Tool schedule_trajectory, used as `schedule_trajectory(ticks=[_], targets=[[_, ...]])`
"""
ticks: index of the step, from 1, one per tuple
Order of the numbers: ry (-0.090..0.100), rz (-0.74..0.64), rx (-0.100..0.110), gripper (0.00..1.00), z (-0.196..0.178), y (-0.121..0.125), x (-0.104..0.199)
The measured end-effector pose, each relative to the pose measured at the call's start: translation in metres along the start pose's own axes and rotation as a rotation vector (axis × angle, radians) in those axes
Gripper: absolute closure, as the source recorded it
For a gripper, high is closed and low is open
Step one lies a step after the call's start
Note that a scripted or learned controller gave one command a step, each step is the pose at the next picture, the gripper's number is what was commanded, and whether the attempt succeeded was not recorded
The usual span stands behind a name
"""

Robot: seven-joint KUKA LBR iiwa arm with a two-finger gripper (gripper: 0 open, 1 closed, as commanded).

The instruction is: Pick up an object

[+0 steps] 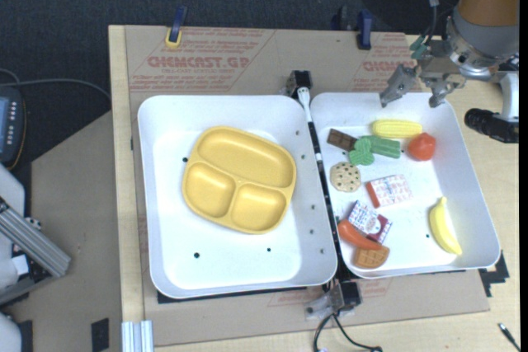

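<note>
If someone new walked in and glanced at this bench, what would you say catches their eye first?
Most likely the big yellow divided plate, lying alone in the left bin. Next, the bright scatter of toy food in the right bin: an ear of corn and a red tomato near the far side, a banana by the right wall. The open gripper hangs over that bin's far edge, holding nothing.

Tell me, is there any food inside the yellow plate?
No. The yellow plate lies in the left bin, and all three of its compartments look bare. The toy food, like the corn and banana, lies in the right bin. Whatever is under the plate is hidden.
</note>
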State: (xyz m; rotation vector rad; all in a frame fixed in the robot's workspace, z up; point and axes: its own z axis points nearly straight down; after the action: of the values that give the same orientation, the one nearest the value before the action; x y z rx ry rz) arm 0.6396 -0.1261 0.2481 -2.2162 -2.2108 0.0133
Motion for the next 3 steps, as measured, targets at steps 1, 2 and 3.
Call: schedule_trajectory(ticks=[1,2,3], targets=[[-0.002,-0.003,-0.014,0.0,-0.008,0.002,0.0],[-0.001,-0.002,-0.007,0.0,0.056,0.002,-0.001],[-0.001,-0.004,-0.009,0.0,0.102,0.01,0.001]])
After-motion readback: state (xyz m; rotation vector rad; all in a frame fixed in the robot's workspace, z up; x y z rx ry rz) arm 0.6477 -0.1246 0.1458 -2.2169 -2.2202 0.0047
